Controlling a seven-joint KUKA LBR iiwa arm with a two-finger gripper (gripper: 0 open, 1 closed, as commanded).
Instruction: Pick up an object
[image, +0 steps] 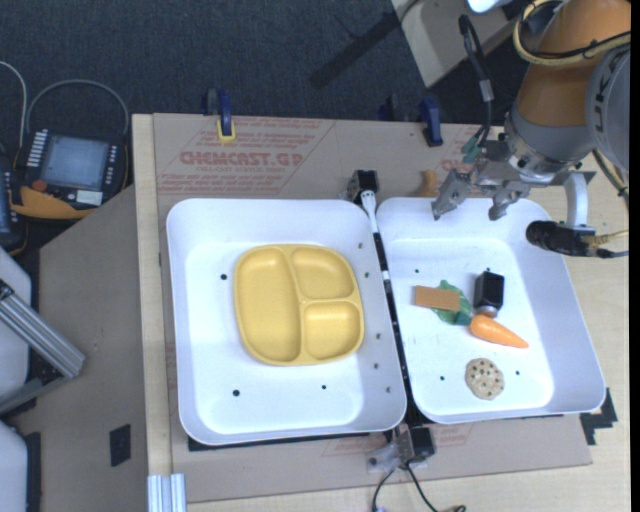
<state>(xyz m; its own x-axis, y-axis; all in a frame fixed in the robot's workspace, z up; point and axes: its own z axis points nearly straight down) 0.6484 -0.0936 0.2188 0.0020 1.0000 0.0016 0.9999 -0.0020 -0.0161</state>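
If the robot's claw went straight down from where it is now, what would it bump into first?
Probably just the bare white floor at the far end of the right bin. The gripper hangs open above it, well away from the toys, though height is hard to judge here.

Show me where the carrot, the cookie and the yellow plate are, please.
carrot (498, 332), camera view, middle of its orange body.
cookie (484, 378), camera view, centre of its speckled top.
yellow plate (262, 300), camera view, floor of its large left compartment.
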